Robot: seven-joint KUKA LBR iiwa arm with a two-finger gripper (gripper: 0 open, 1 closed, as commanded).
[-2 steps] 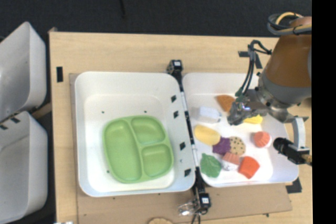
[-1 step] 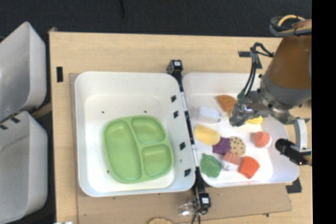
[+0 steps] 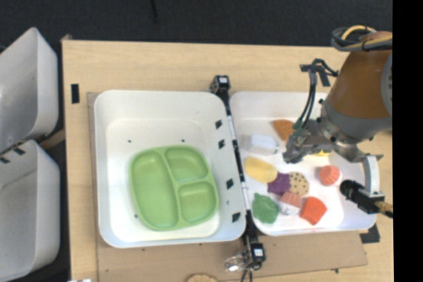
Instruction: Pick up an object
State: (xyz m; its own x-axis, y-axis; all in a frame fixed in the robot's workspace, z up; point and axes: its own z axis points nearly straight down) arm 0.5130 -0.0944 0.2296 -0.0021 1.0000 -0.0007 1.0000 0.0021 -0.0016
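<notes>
Arm point(image 3: 360, 86) overhead; jaws point(image 3: 294, 152) state unclear, just above-right of yellow toy point(image 3: 260, 170).

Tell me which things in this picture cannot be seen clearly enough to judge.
- Gripper, camera view: dark and small under the grey and orange arm; fingers open or shut, cannot tell.
- Small yellow item: mostly hidden by the wrist.
- Orange piece at the right white bin's back: shape too blurred to name.
- Arm's base: cut off by the right edge.

Two white bins point(image 3: 106, 142) — one green divided plate point(image 3: 173, 187), roughly nine small toy foods point(image 3: 261, 170).
</notes>
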